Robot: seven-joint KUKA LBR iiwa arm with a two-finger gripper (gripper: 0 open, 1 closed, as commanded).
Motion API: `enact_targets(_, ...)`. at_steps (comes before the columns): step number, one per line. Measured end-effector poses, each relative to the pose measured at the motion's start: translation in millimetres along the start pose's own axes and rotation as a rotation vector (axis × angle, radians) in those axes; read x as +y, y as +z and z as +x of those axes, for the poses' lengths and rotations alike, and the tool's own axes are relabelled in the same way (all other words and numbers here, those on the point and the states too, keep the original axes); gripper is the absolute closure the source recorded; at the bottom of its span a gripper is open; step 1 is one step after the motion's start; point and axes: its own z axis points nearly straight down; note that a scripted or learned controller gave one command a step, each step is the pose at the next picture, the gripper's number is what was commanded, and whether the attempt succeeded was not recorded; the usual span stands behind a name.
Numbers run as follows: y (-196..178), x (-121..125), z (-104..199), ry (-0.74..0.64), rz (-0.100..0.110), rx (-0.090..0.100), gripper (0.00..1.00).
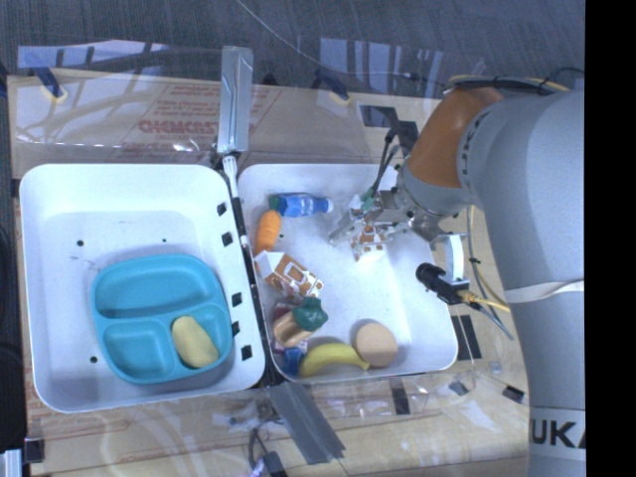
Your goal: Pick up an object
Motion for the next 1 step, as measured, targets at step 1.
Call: enact_targets(1,-11.4,1.0,0.5,-0.004,-0.001,0.000,1.00)
